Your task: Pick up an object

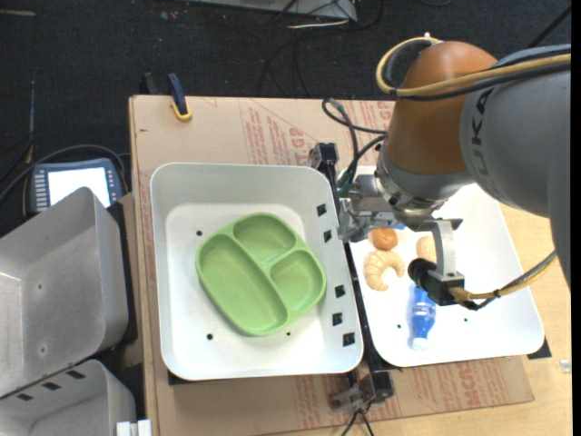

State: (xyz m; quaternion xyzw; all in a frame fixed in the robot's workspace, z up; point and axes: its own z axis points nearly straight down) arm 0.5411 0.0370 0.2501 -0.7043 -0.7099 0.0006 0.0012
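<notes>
— Looking down from above, what sits in the two bins on the table (227, 121)?

— Left bin (182, 189) holds a green divided plate (261, 272), three compartments, lying flat and a bit askew. Right bin (508, 334) has a pale croissant-shaped piece (382, 268), a small orange ball (386, 239) just above it, a cream-coloured piece (425, 246) to the right, and a blue-and-clear bottle (421, 319) lying near the front edge.

— And the gripper (399, 221)?

— Low over the right bin's left side, near the orange ball. The grey arm (508, 153) and its orange band (445, 75) cover much of it, so I cannot tell whether it's apart or together. I can't see anything between the fingers.

— What else is hard to make out?

— The far part of the right bin is hidden under the arm. A black part (434, 280) on a cable overlaps the bottle's top.
</notes>
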